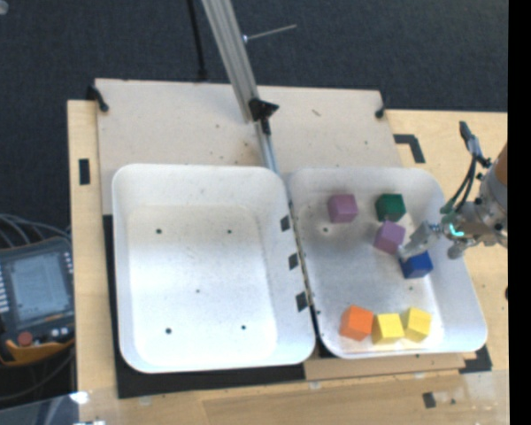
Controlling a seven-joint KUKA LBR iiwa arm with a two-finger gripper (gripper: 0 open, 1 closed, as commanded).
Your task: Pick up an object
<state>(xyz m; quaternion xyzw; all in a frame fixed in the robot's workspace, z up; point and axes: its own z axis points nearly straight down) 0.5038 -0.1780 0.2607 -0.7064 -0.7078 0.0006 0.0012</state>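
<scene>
Reaching in from 3 o'clock, the gripper (422,242) hangs over the right bin (460,326), its tip just above the blue cube (416,265) and beside a purple cube (389,235). How far the tool is open, and whether it grips anything, cannot be told. A second purple cube (342,207) and a green cube (390,206) lie toward 12 o'clock; orange (357,322) and two yellow cubes (389,328) (419,323) toward 6 o'clock. Probable risk: crowding of blue and purple could make the tool strike one and shove both aside.
</scene>
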